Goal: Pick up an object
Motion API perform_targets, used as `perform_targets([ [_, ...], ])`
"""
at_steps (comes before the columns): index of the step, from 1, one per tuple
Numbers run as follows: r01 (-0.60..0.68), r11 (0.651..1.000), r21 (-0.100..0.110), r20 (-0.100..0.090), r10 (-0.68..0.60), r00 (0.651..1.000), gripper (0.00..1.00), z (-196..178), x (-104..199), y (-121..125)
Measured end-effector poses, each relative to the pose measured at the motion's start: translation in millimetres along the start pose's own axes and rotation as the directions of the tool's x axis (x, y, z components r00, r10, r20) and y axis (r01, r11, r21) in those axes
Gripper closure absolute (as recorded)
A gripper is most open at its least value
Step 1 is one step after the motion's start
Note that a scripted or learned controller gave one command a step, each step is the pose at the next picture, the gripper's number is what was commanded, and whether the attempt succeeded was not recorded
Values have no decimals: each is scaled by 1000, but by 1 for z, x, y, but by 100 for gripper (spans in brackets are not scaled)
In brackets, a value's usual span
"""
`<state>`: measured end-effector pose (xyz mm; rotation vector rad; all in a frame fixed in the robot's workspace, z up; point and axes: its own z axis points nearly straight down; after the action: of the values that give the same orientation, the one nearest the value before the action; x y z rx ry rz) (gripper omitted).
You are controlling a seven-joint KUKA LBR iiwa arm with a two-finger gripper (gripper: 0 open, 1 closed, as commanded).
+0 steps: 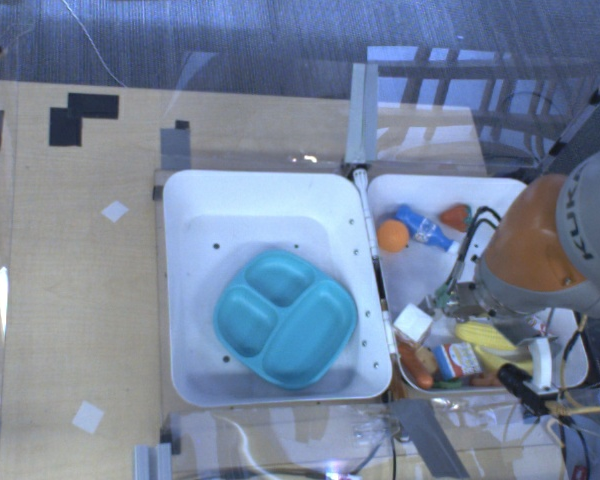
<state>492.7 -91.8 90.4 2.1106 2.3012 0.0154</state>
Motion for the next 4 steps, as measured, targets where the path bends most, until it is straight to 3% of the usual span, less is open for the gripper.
perform_targets([
  [1,-83,996,16,-5,83,997,0,-21,2,58],
  [2,-163,987,6,-4,163,987,0,1,6,35],
  [3,-158,987,-1,-3,158,987,100,-11,5,38],
  [4,-100,995,15,-5,100,995,100,-94,20,92],
])
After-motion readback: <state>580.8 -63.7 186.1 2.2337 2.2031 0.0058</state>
